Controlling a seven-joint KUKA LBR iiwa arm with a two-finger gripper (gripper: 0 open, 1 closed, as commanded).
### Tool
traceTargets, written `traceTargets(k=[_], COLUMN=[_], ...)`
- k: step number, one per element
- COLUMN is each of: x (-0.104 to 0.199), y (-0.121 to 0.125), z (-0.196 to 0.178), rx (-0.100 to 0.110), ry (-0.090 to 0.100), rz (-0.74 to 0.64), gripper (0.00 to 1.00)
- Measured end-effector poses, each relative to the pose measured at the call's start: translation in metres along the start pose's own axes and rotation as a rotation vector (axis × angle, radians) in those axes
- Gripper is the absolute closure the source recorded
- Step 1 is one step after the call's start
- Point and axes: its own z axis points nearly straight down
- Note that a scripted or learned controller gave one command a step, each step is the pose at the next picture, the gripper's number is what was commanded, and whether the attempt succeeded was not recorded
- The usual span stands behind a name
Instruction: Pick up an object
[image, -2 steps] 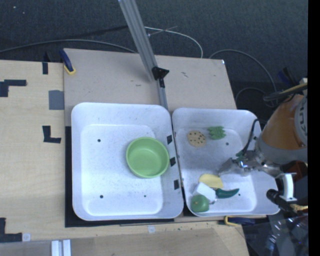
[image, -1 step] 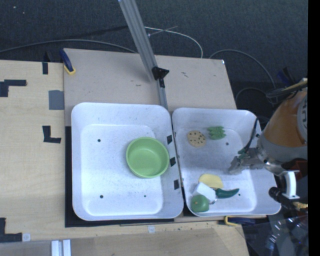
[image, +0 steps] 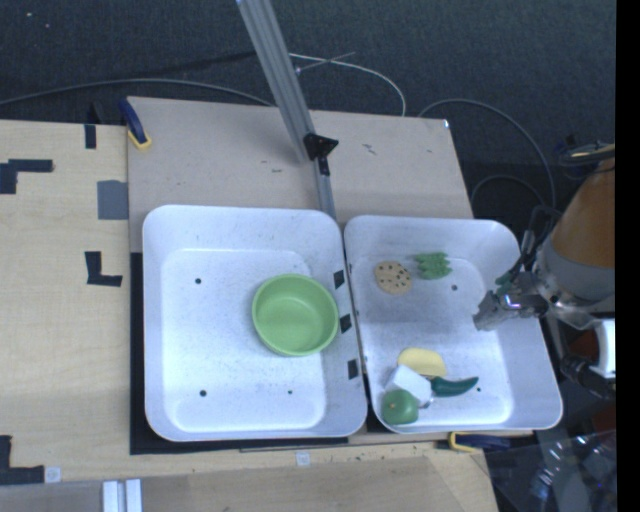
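Observation:
In the right bin (image: 500, 240) lie a round tan cookie (image: 393, 277) and a small green leafy piece (image: 432, 265) near the back. At the front sit a yellow piece (image: 423, 361), a white block (image: 409, 381), a green ball (image: 400, 406) and a dark green pepper (image: 455, 386), bunched together. A green bowl (image: 294, 314) stands in the left bin (image: 180, 240). My gripper (image: 490, 314) hangs over the right bin's right side, away from all the objects, with nothing seen in it.
A grey metal pole (image: 285, 85) slants down to the seam between the bins. Cables (image: 380, 80) run over the dark floor behind the bench. A blue and yellow clamp (image: 133, 122) sits at the board's back left corner.

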Motion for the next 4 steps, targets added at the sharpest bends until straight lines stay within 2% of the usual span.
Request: traceTargets(k=[2,3,4], x=[-0.001,0.058,0.112], y=[0.019,0.044,0.059], z=[-0.095,-0.091,-0.075], rx=[0.0,0.004,0.007], ry=[0.0,0.003,0.003], rz=[0.0,-0.005,-0.004], gripper=[1.0,1.0,1.0])
